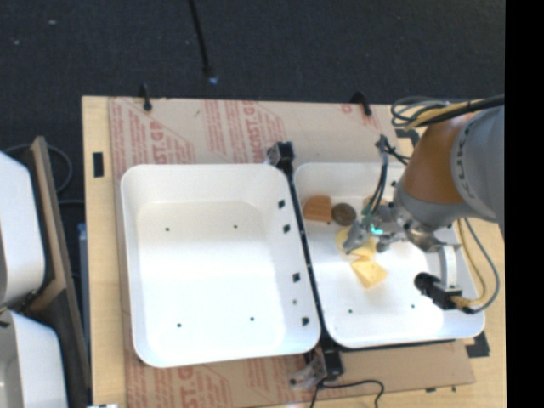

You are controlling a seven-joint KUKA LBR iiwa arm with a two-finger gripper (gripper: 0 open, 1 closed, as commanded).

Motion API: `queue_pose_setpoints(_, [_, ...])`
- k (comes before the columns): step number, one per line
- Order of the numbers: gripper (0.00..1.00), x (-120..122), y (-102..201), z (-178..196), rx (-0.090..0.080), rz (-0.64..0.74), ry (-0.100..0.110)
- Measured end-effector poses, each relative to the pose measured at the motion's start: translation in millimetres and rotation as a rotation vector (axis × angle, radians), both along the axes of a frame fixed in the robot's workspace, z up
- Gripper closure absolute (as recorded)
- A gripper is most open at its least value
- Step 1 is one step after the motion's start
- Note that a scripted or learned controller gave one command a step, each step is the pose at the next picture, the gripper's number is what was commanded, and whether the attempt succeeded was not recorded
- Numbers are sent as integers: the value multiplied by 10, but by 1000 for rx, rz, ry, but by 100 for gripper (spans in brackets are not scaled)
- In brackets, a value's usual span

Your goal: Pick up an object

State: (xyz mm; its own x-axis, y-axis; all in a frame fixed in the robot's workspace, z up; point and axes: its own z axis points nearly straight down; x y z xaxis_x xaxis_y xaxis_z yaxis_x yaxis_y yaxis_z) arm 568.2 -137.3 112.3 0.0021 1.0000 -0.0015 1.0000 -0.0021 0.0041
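Gripper (371,235) down in right bin (399,334), grip state hidden by the wrist, cannot tell. Yellow block (369,272) just below it, another yellow piece partly hidden. Brown block (318,208), dark disc (343,213) behind. Left bin (149,228), cardboard sheet (195,134), dark floor (272,32).

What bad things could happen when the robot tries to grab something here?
1. The tool is low in the right bin, over a tight bunch: a yellow piece, a brown block and a dark round thing. It might nudge them away instead of catching one.
2. The yellow piece looks flat, so it may slip free.
3. The black divider is near, and a pushed piece could jam against it.
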Motion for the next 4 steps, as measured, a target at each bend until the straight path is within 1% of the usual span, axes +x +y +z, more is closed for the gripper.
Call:
queue_pose_setpoints(1, [100,3,-9,106,0,-1,-1])
queue_pose_setpoints(2, [0,1,-7,102,0,-1,-1])
queue_pose_setpoints(3, [100,5,-16,208,0,-2,-2])
queue_pose_setpoints(4, [0,3,-14,203,0,-2,-1])
